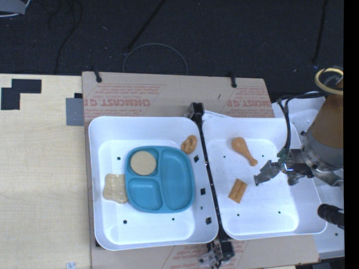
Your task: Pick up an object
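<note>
The right bin (263, 228) holds a tan drumstick (244, 149) near its back and a small brown rectangular biscuit (237, 190) near its middle. My gripper (277, 177) hangs over the right part of this bin, reaching in from the right. It is open, with nothing between its fingers. One dark finger (265, 174) points left toward the biscuit, a short gap away from it. The drumstick lies up and to the left of the gripper. The grey wrist with its orange band (332, 119) rises at the right edge.
The left bin (106, 228) bears a blue divided plate (168, 184) with a round tan cookie (142, 162) in one compartment. A pale bread piece (115, 188) lies left of the plate and a small brown pastry (189, 144) by the bin's back right corner. A black divider (206, 175) separates the bins.
</note>
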